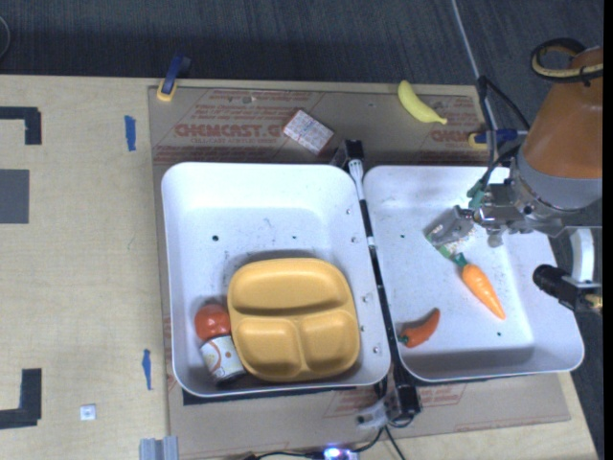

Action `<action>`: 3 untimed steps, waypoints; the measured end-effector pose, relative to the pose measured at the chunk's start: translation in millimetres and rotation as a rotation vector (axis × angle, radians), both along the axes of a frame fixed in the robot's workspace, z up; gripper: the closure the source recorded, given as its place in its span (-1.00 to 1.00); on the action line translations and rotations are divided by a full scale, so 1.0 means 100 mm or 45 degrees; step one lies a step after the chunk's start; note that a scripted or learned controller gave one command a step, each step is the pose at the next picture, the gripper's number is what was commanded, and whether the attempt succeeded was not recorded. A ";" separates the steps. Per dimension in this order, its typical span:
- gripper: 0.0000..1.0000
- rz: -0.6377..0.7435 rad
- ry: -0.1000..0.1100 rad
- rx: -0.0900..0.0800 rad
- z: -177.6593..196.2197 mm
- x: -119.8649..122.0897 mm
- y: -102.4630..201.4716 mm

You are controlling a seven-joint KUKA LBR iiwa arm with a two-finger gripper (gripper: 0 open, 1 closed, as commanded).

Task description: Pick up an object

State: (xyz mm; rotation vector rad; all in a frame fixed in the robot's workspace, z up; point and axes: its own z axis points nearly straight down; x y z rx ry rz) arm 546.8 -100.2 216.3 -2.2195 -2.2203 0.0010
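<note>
In the right bin (536, 353), an orange carrot (482, 290) with a green top lies slanted near the middle. A small red pepper (420, 328) rests near that bin's front left corner. My gripper (448, 230) hangs over the right bin, just above and left of the carrot's green end, and nothing visibly sits in it. The arm's orange band (567, 137) stands at the right. In the left bin (192, 199), a yellow divided tray (292, 316) lies at the front, with a red and white object (216, 338) tucked against its left side.
A yellow banana (420, 103) and a small patterned card (306, 130) lie on the cardboard behind the bins. A black divider bar (369, 247) runs between the two bins. Blue clamps (172, 73) hold the cardboard's edges.
</note>
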 end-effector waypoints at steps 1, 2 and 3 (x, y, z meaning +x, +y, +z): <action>-1.00 -0.002 -0.007 -0.003 -1.31 -0.60 -0.40; 1.00 -0.002 -0.012 -0.004 -1.20 -0.58 -0.40; 1.00 0.001 -0.003 -0.001 -0.32 -0.06 0.43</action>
